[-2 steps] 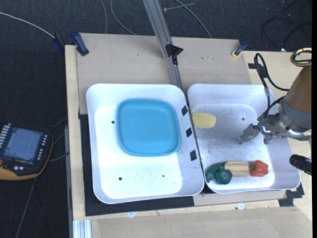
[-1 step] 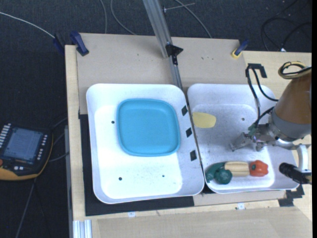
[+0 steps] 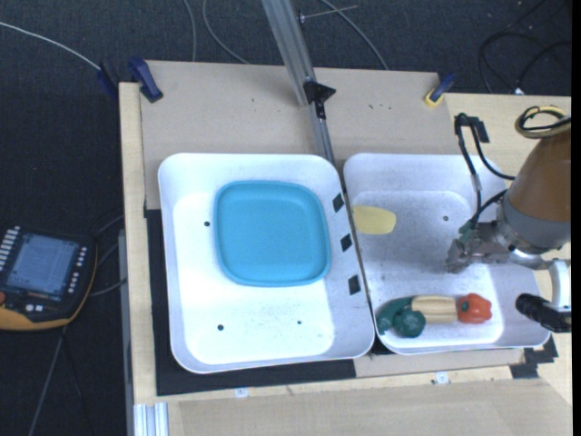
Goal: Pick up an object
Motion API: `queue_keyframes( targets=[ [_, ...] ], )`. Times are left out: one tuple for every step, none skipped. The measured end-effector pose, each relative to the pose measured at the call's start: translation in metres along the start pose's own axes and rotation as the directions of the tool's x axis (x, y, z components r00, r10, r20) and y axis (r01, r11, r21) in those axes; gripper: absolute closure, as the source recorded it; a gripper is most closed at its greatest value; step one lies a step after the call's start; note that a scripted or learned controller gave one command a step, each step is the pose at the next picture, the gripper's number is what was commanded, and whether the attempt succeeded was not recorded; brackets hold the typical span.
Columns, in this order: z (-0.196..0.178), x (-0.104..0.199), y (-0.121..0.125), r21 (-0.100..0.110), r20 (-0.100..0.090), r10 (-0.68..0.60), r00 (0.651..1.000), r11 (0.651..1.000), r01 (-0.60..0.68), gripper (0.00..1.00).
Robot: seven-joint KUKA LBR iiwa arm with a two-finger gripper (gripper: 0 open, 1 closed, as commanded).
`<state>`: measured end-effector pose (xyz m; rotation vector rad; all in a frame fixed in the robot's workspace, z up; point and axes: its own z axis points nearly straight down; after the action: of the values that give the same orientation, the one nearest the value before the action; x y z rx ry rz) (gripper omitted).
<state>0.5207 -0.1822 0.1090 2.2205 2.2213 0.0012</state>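
The right bin (image 3: 399,182) holds a flat yellow piece (image 3: 374,220) near its left wall. Along its front edge lie a green object (image 3: 402,320), a tan cylinder (image 3: 434,309) and a red-orange object (image 3: 474,309) in a row. My gripper (image 3: 463,253) hangs over the right half of this bin, above and slightly behind the red-orange object. Nothing shows between its fingers.
The left bin (image 3: 186,243) carries a square light-blue plate (image 3: 271,232). A metal pole (image 3: 289,34) slants up from the divider between the bins. Black cables run along the arm at the right. A handheld controller (image 3: 41,275) lies off the bench at left.
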Motion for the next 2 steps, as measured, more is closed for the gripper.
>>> queue_keyframes(
  targets=[
    [-0.043,-0.004,0.003,-0.003,0.001,0.0,1.0,1.0,0.0,1.0],
    [-0.088,-0.001,0.01,-0.004,0.001,-0.001,1.0,1.0,0.001,1.0]
  ],
)
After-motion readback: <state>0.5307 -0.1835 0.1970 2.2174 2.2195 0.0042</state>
